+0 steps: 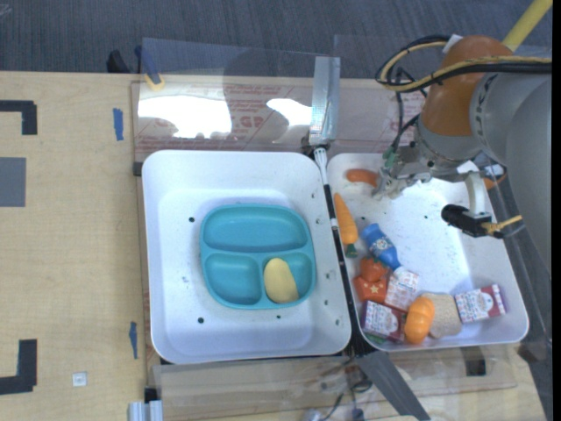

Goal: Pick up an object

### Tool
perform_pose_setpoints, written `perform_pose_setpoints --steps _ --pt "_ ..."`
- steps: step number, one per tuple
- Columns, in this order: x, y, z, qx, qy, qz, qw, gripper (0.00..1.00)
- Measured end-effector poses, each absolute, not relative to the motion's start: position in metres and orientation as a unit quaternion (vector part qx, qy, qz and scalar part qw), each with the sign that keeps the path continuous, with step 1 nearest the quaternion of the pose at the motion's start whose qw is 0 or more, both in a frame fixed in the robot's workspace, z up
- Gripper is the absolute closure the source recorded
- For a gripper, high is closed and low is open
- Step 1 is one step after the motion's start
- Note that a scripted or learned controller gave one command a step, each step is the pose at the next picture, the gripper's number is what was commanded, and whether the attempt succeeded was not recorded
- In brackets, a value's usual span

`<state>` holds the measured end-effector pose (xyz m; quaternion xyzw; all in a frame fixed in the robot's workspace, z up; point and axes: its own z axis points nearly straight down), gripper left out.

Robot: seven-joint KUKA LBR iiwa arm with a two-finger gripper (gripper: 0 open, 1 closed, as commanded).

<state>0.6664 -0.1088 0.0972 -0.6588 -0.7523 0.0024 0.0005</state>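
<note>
While gripper point(392, 175) grip unclear: two bins point(166, 182), one tray point(257, 254), one potato point(280, 281)

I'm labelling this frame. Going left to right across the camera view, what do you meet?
Blue divided tray → yellow potato → orange carrot → blue bottle → pincer → red-and-white carton.

Bright, even overhead light. Strong white glare blots the clear panel point(230, 112) behind the left bin point(166, 261). Shadows stay soft; small objects look slightly blurred.
</note>
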Motion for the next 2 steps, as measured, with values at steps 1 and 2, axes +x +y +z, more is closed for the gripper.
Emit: perform_pose_setpoints --steps 1,2 --pt "0.637 -0.095 0.087 -0.707 -0.707 -0.0011 -0.001 1.00" --pt "0.664 -0.094 0.086 -0.772 -0.636 0.0051 0.004 1.00"
